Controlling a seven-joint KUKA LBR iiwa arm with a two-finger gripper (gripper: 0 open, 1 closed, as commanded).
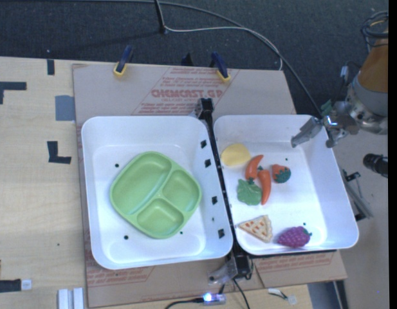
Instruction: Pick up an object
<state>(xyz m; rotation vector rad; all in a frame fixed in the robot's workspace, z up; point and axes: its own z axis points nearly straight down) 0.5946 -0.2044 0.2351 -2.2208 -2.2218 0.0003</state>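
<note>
You see the arm [372,89] cut off by the right frame edge; just the orange band and grey wrist show. The tool [311,134] hangs over the upper right rim of the right bin [327,192]. Its two fingers [303,136] look splayed apart with nothing between them, though they are small and somewhat blurred.

Taking the right bin as your landmark, the toys lie inside it:
- yellow lemon-like piece [235,154], upper left part, near the divider side;
- two orange carrots [259,176], centre, crossing or touching; you cannot tell which lies on top;
- a small red and green piece [280,173], just right of the carrots, kind unclear;
- green broccoli [248,192], touching the lower carrot's left side;
- pizza slice [257,228], lower left part;
- purple grapes [293,237], lower part, just right of the pizza slice.

All of them lie apart from the tool.

Left of the right bin, the left bin [101,166] carries a green divided plate [156,194], turned at a slant.

Writing: red print on the cardboard sheet [179,92] beyond the bins reads upside down; the letters are too blurred for you to read with certainty. Two blue-and-yellow clamps [123,62] pin that sheet's far edge. A cable [217,24] runs across the dark floor behind the bench [31,192].
</note>
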